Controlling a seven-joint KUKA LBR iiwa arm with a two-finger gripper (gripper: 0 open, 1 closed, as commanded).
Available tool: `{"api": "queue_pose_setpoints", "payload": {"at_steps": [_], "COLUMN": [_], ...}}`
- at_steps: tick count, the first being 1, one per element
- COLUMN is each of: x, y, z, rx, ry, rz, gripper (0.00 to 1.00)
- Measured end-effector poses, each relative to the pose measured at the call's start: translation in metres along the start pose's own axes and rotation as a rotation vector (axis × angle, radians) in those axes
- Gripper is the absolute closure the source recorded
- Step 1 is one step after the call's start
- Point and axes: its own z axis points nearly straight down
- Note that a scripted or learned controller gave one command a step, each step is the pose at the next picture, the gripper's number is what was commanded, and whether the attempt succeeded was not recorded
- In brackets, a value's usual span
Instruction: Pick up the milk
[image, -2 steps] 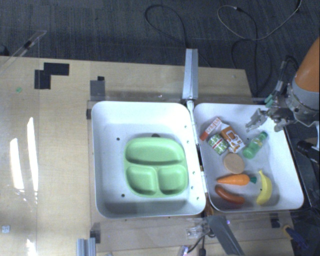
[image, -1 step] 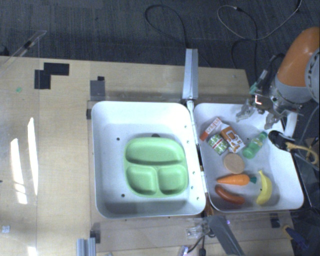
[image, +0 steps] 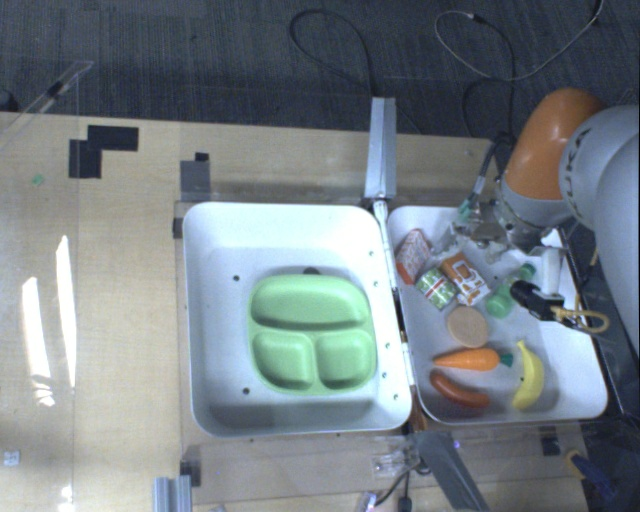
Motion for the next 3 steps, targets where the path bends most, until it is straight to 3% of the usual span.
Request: {"api": "queue_pose_setpoints", "payload": {"at_steps": [1, 2, 3], "x": [0.025, 0.012, 0.013], "y": [-0.032, -0.016, -0.013], "z": [0.020, 0.022, 0.008], "rx": [-0.003, 0.000, -0.010], "ry": [-0.001, 0.000, 0.000], "rz": [0.009, -0.095, -0.096], "gripper": [0.00, 0.00, 1.00]}}
